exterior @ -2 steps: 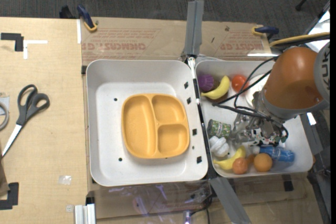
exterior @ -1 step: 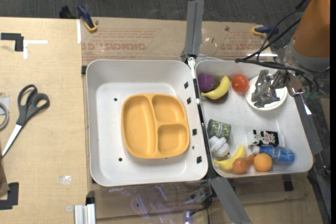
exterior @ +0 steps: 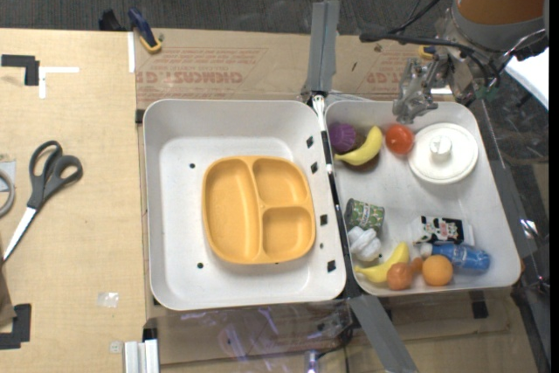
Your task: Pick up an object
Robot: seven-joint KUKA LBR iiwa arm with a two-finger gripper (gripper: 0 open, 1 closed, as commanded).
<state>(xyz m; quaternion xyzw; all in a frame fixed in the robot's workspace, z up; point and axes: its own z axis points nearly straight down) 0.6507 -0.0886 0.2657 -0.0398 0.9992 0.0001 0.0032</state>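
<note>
The desk (exterior: 70, 275) carries two white bins; the left bin (exterior: 166, 188) holds a yellow divided plate (exterior: 258, 209). The right bin (exterior: 489, 214) holds a white lid (exterior: 444, 153), two bananas, a tomato (exterior: 399, 139) and small packets (all untouched). The end effector (exterior: 412, 105) hovers at its far rim, holding nothing; how wide it stands I cannot tell.

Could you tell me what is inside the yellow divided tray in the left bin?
All three compartments of the yellow tray look bare. The tray covers the left bin's floor beneath it.
</note>
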